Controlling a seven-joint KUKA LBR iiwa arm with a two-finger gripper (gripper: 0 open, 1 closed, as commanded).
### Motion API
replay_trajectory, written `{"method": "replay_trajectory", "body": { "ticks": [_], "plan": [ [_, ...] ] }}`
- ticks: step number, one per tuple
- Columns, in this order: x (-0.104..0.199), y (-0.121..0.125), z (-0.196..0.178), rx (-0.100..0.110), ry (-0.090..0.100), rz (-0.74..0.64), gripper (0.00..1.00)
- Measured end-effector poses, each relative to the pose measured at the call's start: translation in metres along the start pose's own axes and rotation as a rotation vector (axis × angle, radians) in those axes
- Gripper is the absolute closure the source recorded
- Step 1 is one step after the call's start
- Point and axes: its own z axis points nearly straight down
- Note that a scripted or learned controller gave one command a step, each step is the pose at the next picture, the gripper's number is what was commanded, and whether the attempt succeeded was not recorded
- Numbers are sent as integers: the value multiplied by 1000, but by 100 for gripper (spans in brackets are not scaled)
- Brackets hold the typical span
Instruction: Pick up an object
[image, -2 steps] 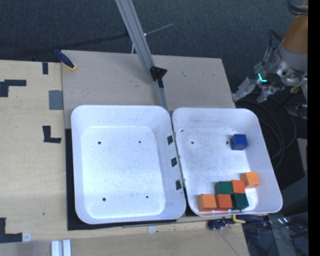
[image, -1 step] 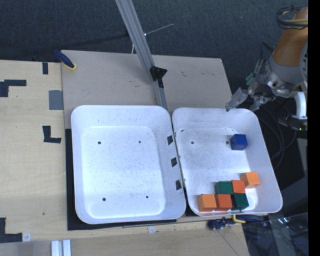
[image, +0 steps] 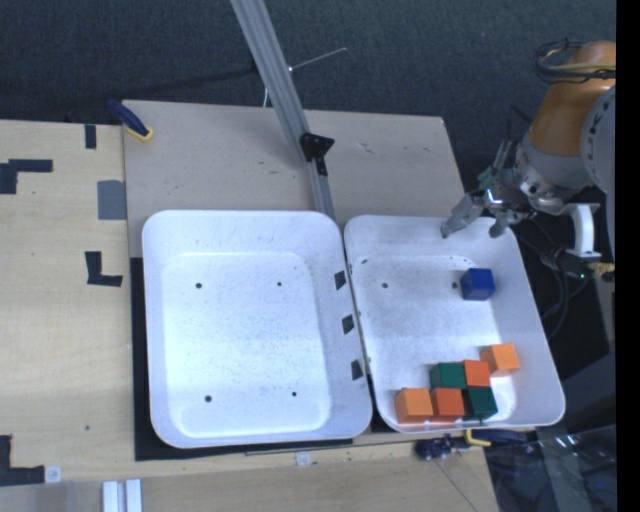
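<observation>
Arm poised at the far edge of the right bin, nothing picked yet.

Left bin (image: 165, 330) sits bare; right bin (image: 400, 240) carries 1 blue cube (image: 477, 284) near its far right corner and a cluster of blocks (image: 458, 388) at its near edge. The gripper (image: 470, 217), fingers spread and holding nothing, hovers above the rim, likely lining up on the lone cube.

Even, soft overhead light, faint shadows, slightly grainy, mildly blurred.
</observation>
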Motion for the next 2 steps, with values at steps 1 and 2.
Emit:
{"method": "replay_trajectory", "body": {
  "ticks": [1,2],
  "plan": [
    [2,-9,49,1,0,0,0],
    [3,-8,35,-4,-1,-2,100]
  ]
}}
